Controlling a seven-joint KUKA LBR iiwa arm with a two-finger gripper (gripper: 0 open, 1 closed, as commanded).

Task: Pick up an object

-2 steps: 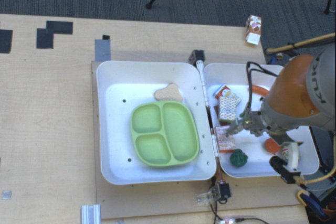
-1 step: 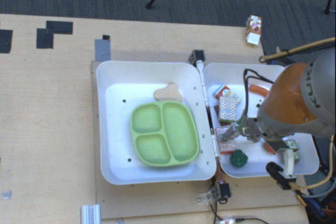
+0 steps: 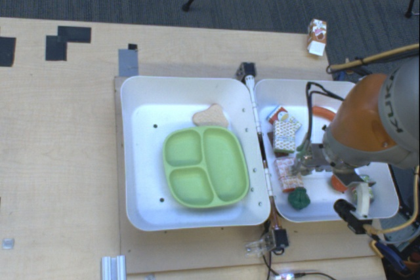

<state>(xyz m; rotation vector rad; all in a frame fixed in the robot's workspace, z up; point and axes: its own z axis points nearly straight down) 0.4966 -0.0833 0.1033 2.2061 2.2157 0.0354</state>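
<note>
My gripper [image 3: 303, 162] hangs low over the middle of the right bin [image 3: 387, 206], under the orange wrist band [image 3: 364, 116]. It sits just over a pinkish snack packet [image 3: 287, 175]. To its upper left are a patterned blue-white packet [image 3: 287, 134] and a small red and white carton [image 3: 278, 116]. A dark green lump [image 3: 298, 199] lies just below the packet. An orange piece [image 3: 337, 183] and a white and green item [image 3: 363, 193] lie to the gripper's right. The arm hides part of the bin's right half.
The left bin [image 3: 141, 141] holds a green three-part plate [image 3: 206, 167] and a beige heart-shaped piece [image 3: 210, 116]. A small carton [image 3: 317, 37] lies on the bench beyond the bins. A black cable [image 3: 314, 92] loops over the right bin's far side.
</note>
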